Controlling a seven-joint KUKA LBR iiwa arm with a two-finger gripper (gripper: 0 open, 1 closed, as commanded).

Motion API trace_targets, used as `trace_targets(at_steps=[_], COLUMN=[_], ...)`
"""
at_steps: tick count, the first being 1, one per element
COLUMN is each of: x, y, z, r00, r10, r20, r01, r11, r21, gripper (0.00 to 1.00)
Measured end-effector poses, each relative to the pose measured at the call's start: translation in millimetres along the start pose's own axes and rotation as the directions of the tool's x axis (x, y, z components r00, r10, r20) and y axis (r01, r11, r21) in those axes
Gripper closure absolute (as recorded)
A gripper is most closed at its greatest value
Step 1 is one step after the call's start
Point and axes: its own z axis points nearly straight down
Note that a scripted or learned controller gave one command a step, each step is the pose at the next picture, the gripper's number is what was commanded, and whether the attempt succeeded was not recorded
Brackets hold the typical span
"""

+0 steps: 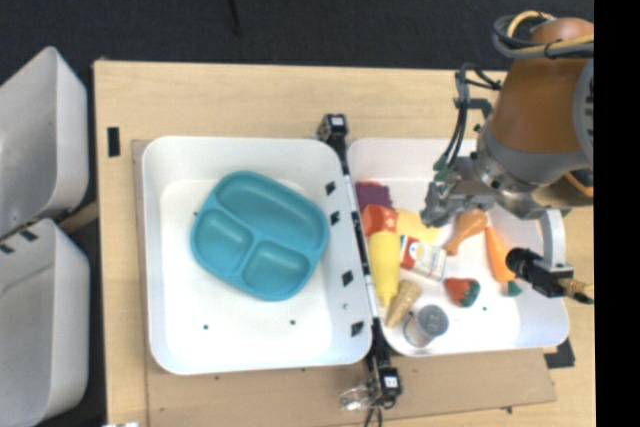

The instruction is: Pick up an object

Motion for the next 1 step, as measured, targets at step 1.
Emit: trace_targets(at_steps=[1], x=[-1.2], y=[1.8], z=[0.5], r00=[1.000], r10=[0.004], r20=[0.000], r01=[-0.004], r11=[1.000], r21=[-0.003], gripper=[1.00])
